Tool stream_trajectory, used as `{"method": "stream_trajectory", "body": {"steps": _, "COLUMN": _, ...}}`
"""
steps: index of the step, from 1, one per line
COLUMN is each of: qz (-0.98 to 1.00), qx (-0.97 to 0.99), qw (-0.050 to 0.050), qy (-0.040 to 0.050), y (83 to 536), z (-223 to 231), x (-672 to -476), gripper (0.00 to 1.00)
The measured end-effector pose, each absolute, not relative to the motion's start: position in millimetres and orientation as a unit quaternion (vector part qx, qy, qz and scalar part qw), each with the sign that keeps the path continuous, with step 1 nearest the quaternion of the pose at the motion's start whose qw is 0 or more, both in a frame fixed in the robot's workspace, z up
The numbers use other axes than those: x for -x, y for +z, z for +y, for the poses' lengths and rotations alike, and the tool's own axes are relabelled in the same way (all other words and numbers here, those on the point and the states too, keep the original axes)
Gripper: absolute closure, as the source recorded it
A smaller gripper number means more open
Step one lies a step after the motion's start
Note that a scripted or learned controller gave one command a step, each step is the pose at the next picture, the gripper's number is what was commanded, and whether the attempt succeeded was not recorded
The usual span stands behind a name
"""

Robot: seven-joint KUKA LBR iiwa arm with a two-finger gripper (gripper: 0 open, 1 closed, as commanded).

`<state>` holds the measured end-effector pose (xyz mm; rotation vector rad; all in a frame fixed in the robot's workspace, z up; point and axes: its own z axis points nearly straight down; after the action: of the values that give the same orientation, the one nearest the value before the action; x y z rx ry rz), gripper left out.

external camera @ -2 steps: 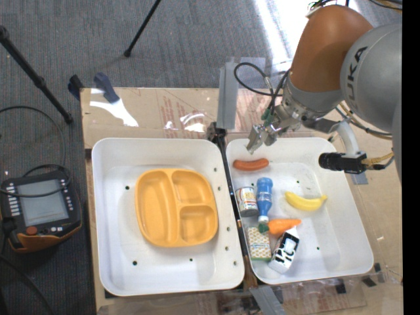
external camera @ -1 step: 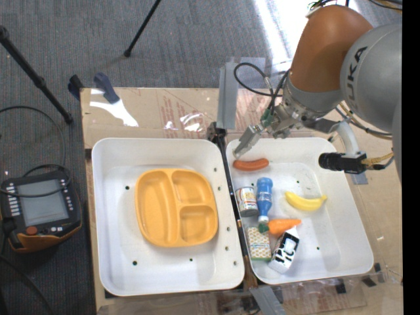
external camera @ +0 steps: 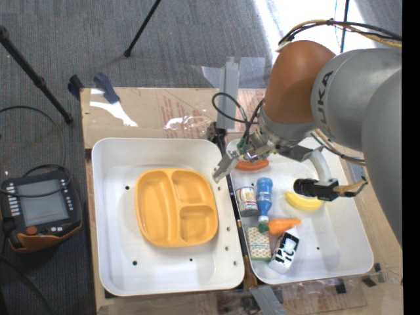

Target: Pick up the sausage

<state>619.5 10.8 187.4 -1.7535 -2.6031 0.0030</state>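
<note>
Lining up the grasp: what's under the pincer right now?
An orange-red sausage lies under the pincer on the right bin floor, near its back left corner. Its middle is covered; both ends show.

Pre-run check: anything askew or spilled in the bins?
Nothing spilled or damaged. The blue bottle lies on its side in the right bin, beside the small can. The yellow tray sits turned at an angle in the left bin.

You can read part of the maker's name, the letters "UKA", in dark print on the grey arm point(external camera: 357, 104) near the orange band. Labels on the can point(external camera: 247, 201), bottle point(external camera: 264, 195) and cartons are too small to read.
</note>
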Motion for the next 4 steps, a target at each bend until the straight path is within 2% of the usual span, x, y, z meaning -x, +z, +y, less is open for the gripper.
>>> {"method": "stream_trajectory", "body": {"steps": 1, "qz": -0.832, "qx": 0.555, "qw": 0.0, "qy": 0.0001, "y": 187, "z": -33, "x": -621.1, "gripper": 0.0}}
{"method": "stream_trajectory", "body": {"steps": 2, "qz": -0.842, "qx": 0.54, "qw": 0.0, "qy": 0.0002, "y": 182, "z": -89, "x": -644.2, "gripper": 0.0}}
{"method": "stream_trajectory", "body": {"steps": 3, "qz": -0.85, "qx": 0.527, "qw": 0.001, "qy": 0.0002, "y": 87, "z": -100, "x": -644.0, "gripper": 0.0}}
{"method": "stream_trajectory", "body": {"steps": 4, "qz": -0.849, "qx": 0.528, "qw": 0.001, "qy": -0.0008, "y": 98, "z": -99, "x": -645.1, "gripper": 1.0}}
